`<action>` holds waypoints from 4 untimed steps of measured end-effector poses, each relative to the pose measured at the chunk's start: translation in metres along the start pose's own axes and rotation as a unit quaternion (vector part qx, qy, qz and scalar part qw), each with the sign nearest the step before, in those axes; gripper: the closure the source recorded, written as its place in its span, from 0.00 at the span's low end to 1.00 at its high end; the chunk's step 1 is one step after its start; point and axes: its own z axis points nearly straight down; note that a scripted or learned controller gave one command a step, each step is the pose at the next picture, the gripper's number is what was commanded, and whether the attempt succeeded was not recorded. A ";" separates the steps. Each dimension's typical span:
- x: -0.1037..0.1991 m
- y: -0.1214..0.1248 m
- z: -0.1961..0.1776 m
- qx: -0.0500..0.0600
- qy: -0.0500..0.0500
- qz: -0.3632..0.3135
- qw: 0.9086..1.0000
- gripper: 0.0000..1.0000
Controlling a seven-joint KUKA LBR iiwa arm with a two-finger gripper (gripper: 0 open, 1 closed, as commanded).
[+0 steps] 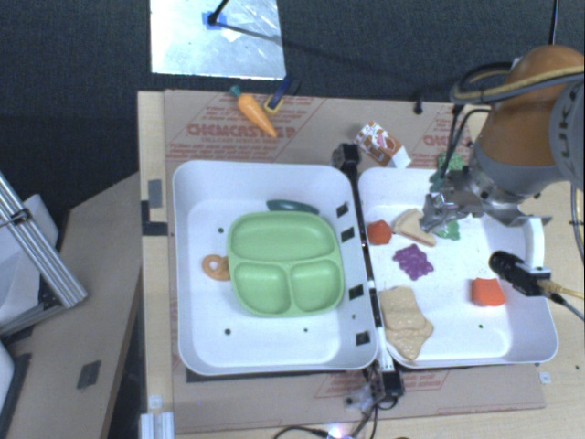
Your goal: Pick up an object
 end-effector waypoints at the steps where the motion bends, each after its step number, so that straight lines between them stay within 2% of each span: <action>1: 0.054 0.013 -0.005 -0.001 0.000 -0.001 1.000 1.00; 2: 0.096 0.010 0.005 0.000 0.000 0.000 1.000 1.00; 3: 0.112 0.013 -0.003 -0.001 0.000 0.001 1.000 1.00; 4: 0.119 0.014 0.010 0.000 -0.001 0.001 1.000 1.00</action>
